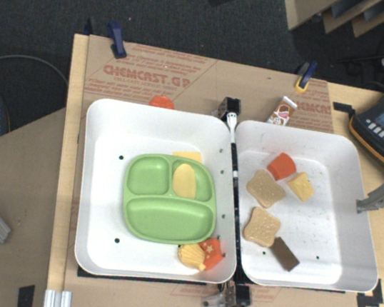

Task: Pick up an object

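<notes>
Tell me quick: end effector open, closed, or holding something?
End effector: at the right bin's right rim; open or closed cannot be told; nothing seen held.

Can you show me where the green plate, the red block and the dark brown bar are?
green plate [165, 217]: camera view, on its large bare lower compartment.
red block [282, 165]: camera view, middle of its top face.
dark brown bar [284, 253]: camera view, centre of its flat top.

right bin [332, 229]: right half bare | left bin [102, 171]: green tray [168, 199] fills middle
</notes>
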